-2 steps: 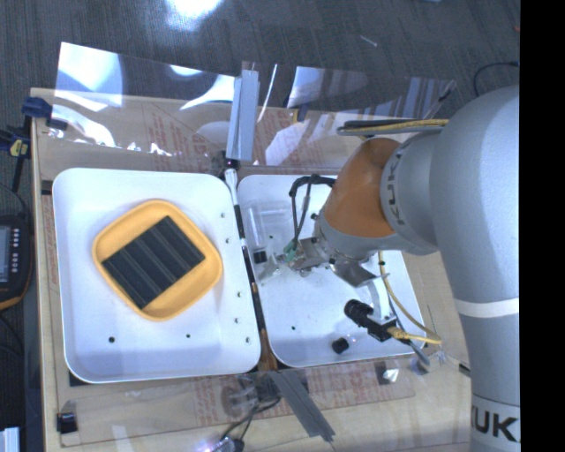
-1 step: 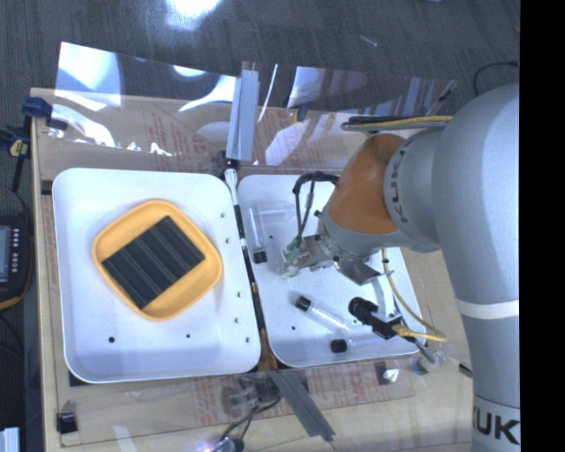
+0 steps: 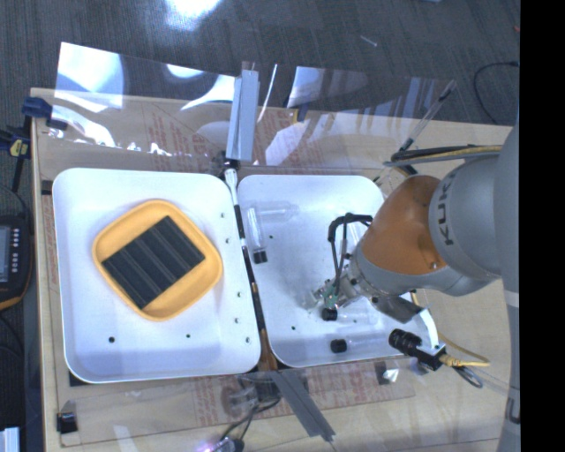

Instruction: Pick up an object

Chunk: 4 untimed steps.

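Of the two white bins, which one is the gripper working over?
The right bin. The gripper hangs over its floor among small dark parts, while the left bin holds an orange pad with a black ribbed centre.

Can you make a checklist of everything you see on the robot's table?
Surface: wooden bench bearing two white bins, left bin and right bin, side by side.
Job's things: yellow sponge with a dark ridged top, lying in the left bin; clear tube and small black piece in the right bin.
Clutter: another small black piece near the right bin's front edge.
Gripper: gripper low over the right bin; what it grips, if anything, cannot be told.
Cables: black cable looping by the wrist.
Surroundings: clear panels behind the bins, dark floor.
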{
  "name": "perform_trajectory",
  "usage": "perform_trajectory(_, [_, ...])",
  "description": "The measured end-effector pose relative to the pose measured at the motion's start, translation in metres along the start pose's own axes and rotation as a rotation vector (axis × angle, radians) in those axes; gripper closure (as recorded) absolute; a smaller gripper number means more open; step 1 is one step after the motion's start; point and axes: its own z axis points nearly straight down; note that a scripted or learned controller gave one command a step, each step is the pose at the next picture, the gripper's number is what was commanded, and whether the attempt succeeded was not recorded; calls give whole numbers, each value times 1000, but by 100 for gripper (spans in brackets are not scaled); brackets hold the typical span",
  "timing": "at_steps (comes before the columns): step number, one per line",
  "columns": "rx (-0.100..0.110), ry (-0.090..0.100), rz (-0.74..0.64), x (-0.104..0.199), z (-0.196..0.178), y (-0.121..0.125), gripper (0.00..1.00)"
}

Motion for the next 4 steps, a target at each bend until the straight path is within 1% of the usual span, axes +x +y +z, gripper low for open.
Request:
perform_trajectory(1, [-4, -5, -96, -52, -25, 50, 100])
perform_trajectory(2, [-1, -2, -502, -35, -33, -5, 100])
perform_trajectory(3, [-3, -9, -747, -57, -165, 50, 100])
perform_trajectory(4, [-2, -11, -1068, -67, -234, 82, 100])
